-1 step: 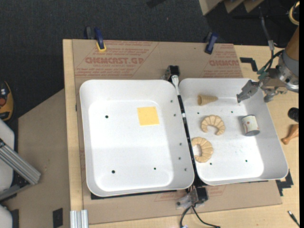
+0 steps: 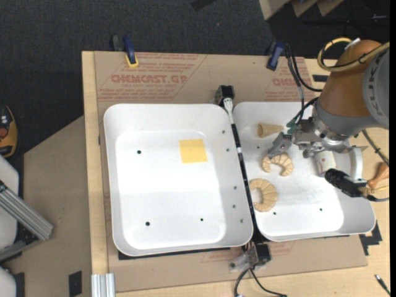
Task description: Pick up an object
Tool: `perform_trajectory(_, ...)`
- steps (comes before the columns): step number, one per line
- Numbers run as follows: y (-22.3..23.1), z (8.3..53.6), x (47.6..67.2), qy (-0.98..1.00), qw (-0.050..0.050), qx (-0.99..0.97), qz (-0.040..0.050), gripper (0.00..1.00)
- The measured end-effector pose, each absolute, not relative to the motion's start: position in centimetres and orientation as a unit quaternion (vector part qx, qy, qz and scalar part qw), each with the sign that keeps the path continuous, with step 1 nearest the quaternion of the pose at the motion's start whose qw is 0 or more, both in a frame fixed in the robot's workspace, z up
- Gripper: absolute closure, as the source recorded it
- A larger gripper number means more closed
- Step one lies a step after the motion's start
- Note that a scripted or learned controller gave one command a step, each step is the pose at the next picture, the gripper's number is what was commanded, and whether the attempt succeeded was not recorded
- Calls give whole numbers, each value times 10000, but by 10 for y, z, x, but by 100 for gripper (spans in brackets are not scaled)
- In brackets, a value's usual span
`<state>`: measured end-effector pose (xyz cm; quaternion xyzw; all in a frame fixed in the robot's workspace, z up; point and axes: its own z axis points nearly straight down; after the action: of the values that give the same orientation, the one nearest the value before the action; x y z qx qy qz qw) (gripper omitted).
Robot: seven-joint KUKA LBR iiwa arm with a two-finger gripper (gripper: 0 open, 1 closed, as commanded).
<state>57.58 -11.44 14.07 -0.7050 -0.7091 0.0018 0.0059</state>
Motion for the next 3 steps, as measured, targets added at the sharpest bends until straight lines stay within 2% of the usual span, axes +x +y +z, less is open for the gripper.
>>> perform_trajectory(1, -105, 189, 632, -7085, -38, -7057, -24, 0)
perform_trajectory(2, -94, 127, 624, -7077, 30, -7065, 18, 0)
perform_trajectory(3, -110, 82, 601, -7065, 27, -7077, 18, 0)
